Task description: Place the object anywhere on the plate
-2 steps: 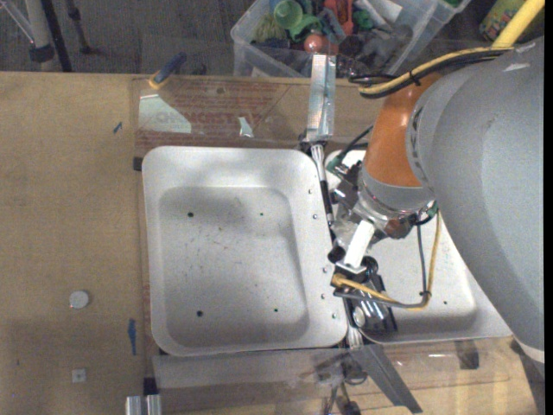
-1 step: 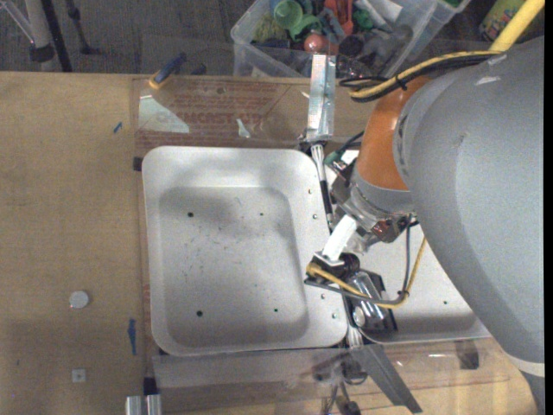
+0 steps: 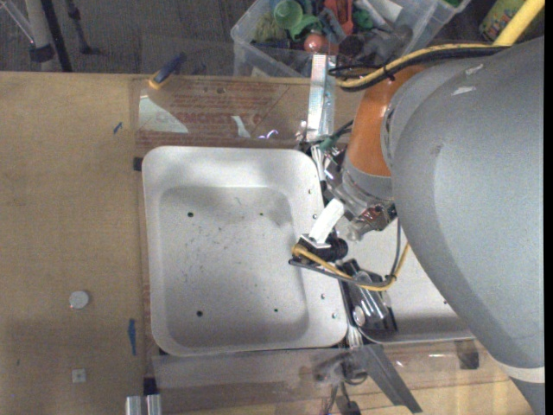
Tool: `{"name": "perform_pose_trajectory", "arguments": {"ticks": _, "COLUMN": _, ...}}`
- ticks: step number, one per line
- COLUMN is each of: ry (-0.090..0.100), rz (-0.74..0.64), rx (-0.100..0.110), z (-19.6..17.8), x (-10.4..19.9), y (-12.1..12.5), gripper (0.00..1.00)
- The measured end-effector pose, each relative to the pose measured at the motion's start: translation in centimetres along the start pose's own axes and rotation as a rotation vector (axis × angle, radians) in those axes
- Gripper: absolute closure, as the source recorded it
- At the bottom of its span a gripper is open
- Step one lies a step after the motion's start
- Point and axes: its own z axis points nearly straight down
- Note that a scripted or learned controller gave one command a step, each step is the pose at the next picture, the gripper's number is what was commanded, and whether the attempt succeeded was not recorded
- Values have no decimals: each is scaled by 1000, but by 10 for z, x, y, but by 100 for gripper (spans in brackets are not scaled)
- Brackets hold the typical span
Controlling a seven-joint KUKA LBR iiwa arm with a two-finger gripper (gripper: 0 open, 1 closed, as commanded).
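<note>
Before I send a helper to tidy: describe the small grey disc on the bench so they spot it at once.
From the white bin, move left off its rim onto the tan bench. Level with its lower half lies the grey disc. It is round, unlike the tiny square below it and the blue strip beside the bin.

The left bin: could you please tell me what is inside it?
The bin shows a white floor with scuffs and a few small dark dots. The arm overhangs its right edge, so whatever lies beneath there is hidden.
</note>
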Motion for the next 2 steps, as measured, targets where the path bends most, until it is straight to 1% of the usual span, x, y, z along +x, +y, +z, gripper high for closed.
{"name": "perform_pose_trajectory", "arguments": {"ticks": 1, "ry": -14, "rz": 133, "rx": 15, "z": 5, "x": 11, "y": 5, "gripper": 100}}
{"name": "perform_pose_trajectory", "arguments": {"ticks": 2, "ry": -19, "rz": 147, "rx": 16, "z": 5, "x": 13, "y": 5, "gripper": 100}}
